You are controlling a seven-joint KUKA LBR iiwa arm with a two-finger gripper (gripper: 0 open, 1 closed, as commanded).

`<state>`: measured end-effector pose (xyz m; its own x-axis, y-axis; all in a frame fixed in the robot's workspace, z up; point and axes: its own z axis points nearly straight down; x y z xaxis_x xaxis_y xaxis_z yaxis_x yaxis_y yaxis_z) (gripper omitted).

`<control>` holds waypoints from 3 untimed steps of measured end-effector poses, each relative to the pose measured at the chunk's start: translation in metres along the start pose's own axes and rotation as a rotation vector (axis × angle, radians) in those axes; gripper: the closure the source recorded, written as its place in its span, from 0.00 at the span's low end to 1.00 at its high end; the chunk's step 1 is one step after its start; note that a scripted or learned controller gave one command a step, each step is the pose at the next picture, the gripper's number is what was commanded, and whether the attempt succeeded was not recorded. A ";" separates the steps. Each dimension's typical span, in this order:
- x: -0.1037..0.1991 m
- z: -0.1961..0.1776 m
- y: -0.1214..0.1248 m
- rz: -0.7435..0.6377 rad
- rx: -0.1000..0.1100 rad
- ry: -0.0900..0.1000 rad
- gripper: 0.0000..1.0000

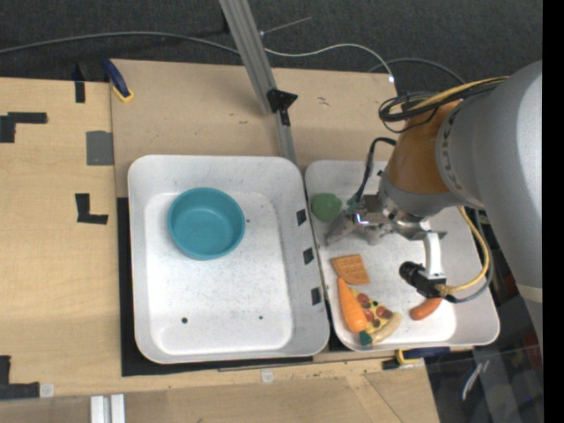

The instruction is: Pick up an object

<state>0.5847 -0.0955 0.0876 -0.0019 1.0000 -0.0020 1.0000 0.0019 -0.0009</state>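
End effector (348, 225) low in the right bin (471, 329), grip state unclear, beside the green ball (325, 205); cracker (352, 268), carrot (353, 307), pizza slice (381, 318) crowd below.

Both white bins (150, 324) look like smooth, faintly speckled plastic; the teal bowl (206, 223) inside the left bin, matt plastic; the bench (53, 263) around them, pale matt wood.

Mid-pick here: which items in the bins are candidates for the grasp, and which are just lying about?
Candidates, right bin:
green ball, beside the gripper
waffle cracker
carrot
pizza slice
red sausage

Lying about:
blue bowl in the left bin
blue-yellow clip on the bench
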 end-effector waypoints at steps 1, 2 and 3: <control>0.001 -0.011 0.000 -0.001 0.001 0.002 1.00; -0.008 -0.067 0.005 0.001 -0.005 0.001 1.00; -0.001 -0.115 0.013 -0.001 -0.005 0.002 1.00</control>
<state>0.5974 -0.0962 0.2022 -0.0026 1.0000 -0.0002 1.0000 0.0026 0.0039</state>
